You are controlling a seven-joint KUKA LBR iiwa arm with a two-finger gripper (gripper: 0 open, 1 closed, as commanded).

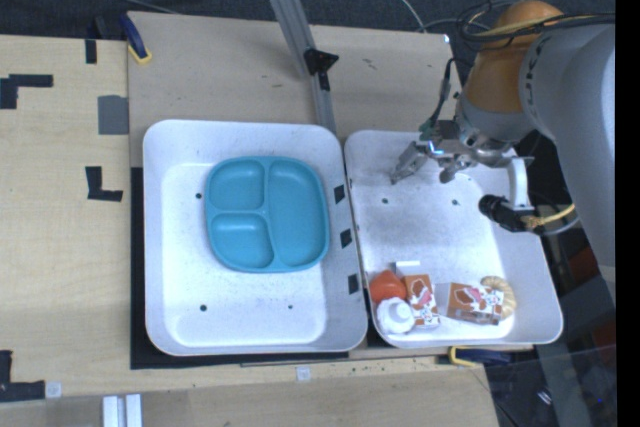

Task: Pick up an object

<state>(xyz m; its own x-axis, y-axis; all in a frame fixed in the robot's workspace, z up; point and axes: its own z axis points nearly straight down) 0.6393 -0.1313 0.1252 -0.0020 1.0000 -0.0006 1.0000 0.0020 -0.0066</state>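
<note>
My gripper (424,165) hangs over the far part of the right bin (440,215), its two fingers spread apart and open with nothing between them. Near the bin's front edge lie an orange and white bottle (392,300), a small red and white packet (421,300) beside it, and a brown snack packet (482,300) to the right. The gripper is well away from all three, toward the bin's back.
The left bin (170,245) holds a blue divided plate (267,213). A grey metal pole (290,5) slants from the top down to the gap between the bins. A black cable fitting (505,212) hangs off the arm over the right bin's right side.
</note>
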